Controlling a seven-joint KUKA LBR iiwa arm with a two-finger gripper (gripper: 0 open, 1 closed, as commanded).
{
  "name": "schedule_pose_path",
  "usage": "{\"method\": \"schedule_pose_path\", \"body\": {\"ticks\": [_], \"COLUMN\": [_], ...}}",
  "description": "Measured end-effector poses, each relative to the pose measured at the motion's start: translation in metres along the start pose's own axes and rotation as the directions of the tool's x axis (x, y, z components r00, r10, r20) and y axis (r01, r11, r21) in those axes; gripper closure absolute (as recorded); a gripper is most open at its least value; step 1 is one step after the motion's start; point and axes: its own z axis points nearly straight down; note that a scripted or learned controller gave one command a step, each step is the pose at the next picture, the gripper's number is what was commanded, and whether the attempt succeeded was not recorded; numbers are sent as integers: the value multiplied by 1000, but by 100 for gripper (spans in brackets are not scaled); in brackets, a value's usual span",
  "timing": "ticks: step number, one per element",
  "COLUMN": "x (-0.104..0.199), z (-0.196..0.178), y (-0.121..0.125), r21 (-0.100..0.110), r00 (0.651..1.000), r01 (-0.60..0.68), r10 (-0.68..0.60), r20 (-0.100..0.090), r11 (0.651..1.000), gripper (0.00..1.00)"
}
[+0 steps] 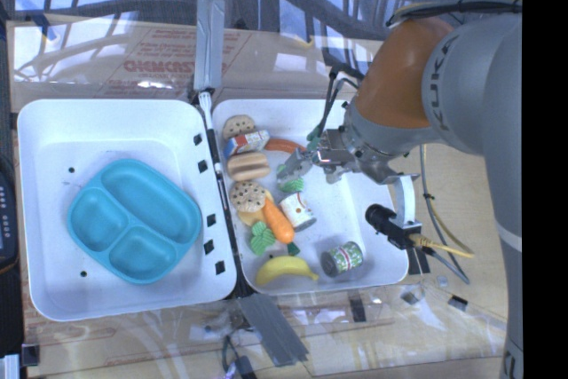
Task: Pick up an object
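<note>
The toys lie in the right bin [373,115], clustered at its left side: a cookie [238,127], a bun [248,165], a second cookie [248,194], an orange carrot [278,220], a yellow banana [284,269], a small white can [298,211] and a green-labelled can [343,258] lying on its side. The gripper [298,164] hangs above the white can; whether its fingers are open cannot be told. The left bin [44,129] holds a blue sectioned plate [133,219].

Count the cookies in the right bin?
2. One cookie at the far-left corner, another cookie just below the hot dog bun. More may hide under the arm.
</note>
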Motion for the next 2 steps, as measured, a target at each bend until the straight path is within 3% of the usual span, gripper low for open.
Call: {"method": "schedule_pose_path", "body": {"ticks": [1,2], "x": [-28,-28], "z": [116,108], "y": [-18,-18], "r21": [-5,-2], "r00": [998,997], "r01": [67,73], "r10": [-67,-73], "r20": [1,1], "r11": [998,997], "gripper": [0,100]}}
